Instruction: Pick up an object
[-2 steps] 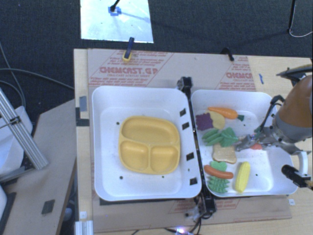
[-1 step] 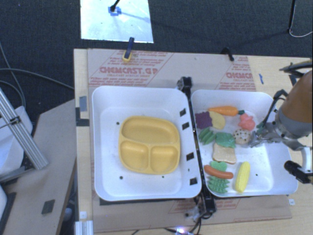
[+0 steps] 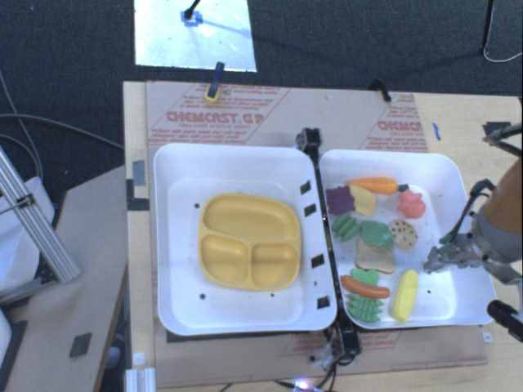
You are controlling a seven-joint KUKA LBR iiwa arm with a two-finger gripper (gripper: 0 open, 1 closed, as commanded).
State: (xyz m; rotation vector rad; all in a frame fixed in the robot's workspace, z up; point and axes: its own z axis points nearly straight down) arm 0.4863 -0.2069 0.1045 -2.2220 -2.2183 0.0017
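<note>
The right bin (image 3: 445, 174) holds several toy foods: an orange carrot (image 3: 374, 184), a purple piece (image 3: 339, 198), a pink strawberry (image 3: 413, 205), a cookie (image 3: 402, 233), a green vegetable (image 3: 376, 233), a slice of toast (image 3: 376, 258), a sausage (image 3: 365, 286) and a yellow corn cob (image 3: 405, 294). My gripper (image 3: 441, 260) hangs low over the right part of this bin. It is just right of the cookie and above the corn, over bare bin floor. Nothing is visibly held in it.
In the left bin (image 3: 176, 219) lies a yellow divided plate (image 3: 249, 241). A black-clipped wall (image 3: 321, 235) separates the two bins. The arm's grey wrist (image 3: 502, 223) enters from the right edge. Cardboard (image 3: 245, 117) lies beneath the bins.
</note>
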